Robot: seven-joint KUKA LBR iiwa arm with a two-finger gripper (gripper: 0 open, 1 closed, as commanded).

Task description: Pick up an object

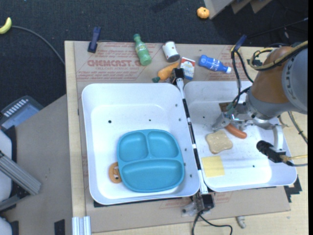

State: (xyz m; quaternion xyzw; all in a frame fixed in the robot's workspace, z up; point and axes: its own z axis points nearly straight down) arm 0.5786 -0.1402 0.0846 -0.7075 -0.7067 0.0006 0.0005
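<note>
The wide cardboard-covered bench (122,62) carries two shallow white plastic bins side by side. The left white bin (98,111) is the bigger one in the view. Inside it lies a light blue plastic plate with three compartments (150,159), near the front wall. A small brown pretzel-shaped toy (114,173) lies at the plate's left edge, partly hidden under it.

The right white bin (205,94) holds three small things. A tan toast-shaped piece (218,142) lies near the middle of the bin. A flat yellow square like a cheese slice (213,166) lies just in front of it, near the left wall. An orange-red sausage-shaped toy (236,130) lies just beside the toast, to its right.

The grey arm with the orange band (274,87) reaches into the right bin from the right. Its two-finger gripper (229,122) is low over the bin floor, very near the sausage and the toast. I cannot tell if the pincer is apart or together, and nothing is seen between it.

Behind the bins, on the bench, lie a green bottle (142,50), a blue bottle (213,63), a small white can (170,51) and a dark blue clip (94,39).
</note>
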